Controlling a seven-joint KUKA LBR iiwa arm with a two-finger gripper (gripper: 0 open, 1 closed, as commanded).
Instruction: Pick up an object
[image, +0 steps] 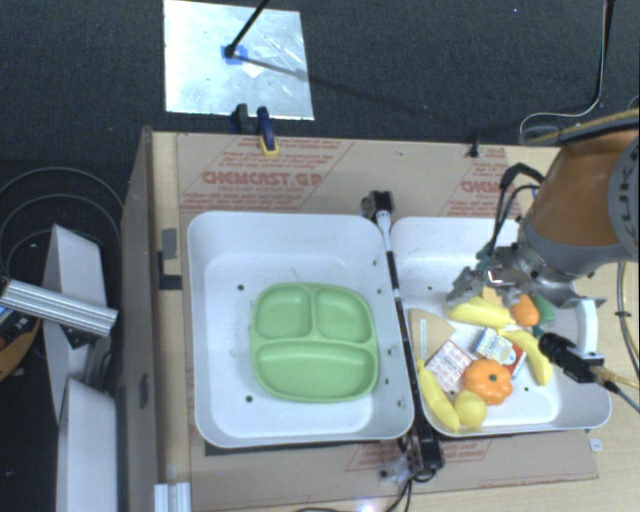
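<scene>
partly hidden, pincer (478, 288) touches banana (482, 313), fingers unclear

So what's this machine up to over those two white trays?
A grey and orange robot arm reaches in from the right, and its tool is low over the right bin, which holds a heap of toy food: a yellow banana, an orange, a carrot and more. It is trying to pick one up. The left bin holds a green divided plate.

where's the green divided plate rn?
The green divided plate lies flat in the middle of the left bin, across the divider from the right bin holding the toy food.
</scene>
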